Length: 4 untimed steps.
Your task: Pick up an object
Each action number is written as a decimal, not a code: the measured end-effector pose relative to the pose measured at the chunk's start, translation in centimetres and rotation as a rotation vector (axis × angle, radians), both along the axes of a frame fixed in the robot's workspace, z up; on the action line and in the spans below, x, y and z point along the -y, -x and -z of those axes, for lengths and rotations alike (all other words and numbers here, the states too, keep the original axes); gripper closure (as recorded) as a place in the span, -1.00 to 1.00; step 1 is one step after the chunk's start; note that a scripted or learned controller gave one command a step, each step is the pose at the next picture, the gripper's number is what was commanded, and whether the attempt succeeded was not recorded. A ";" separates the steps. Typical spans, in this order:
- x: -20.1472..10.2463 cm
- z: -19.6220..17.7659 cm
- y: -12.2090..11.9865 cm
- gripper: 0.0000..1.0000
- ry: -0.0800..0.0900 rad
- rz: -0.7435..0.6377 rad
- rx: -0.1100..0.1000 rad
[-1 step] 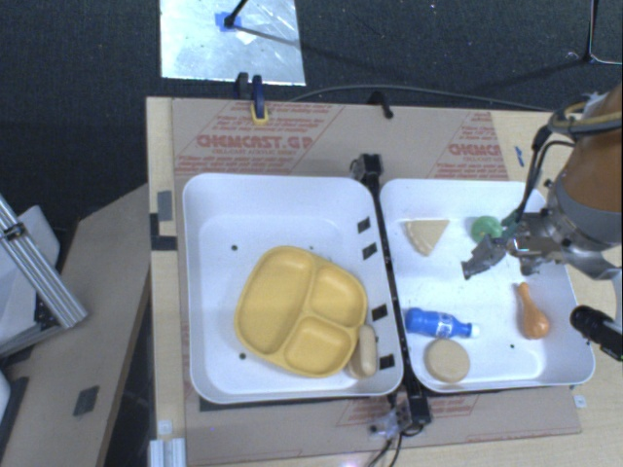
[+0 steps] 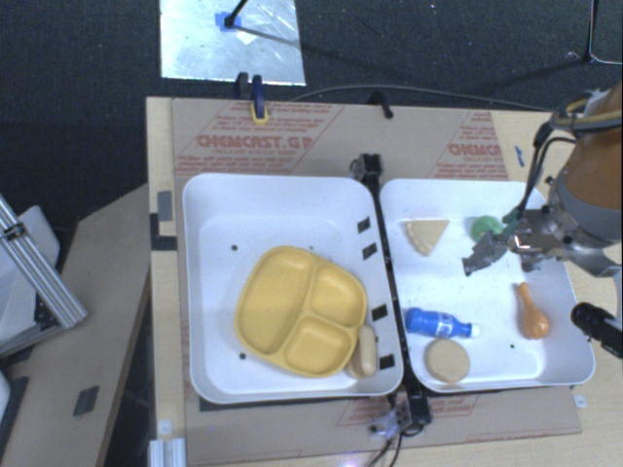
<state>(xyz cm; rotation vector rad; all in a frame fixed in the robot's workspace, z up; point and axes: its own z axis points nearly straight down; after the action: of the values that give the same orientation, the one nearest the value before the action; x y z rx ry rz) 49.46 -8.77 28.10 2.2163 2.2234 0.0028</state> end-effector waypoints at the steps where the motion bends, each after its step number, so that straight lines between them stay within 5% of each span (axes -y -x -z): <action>1: 0.0 4.2 -0.1 -1.00 -0.001 0.002 -0.004; 3: -0.2 14.7 -0.6 -1.00 -0.001 0.002 -0.006; 4: -0.1 13.3 -0.8 1.00 0.000 0.002 0.000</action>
<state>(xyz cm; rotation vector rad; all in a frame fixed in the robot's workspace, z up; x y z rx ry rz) 50.24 -8.65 14.82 2.2183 2.2216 0.0030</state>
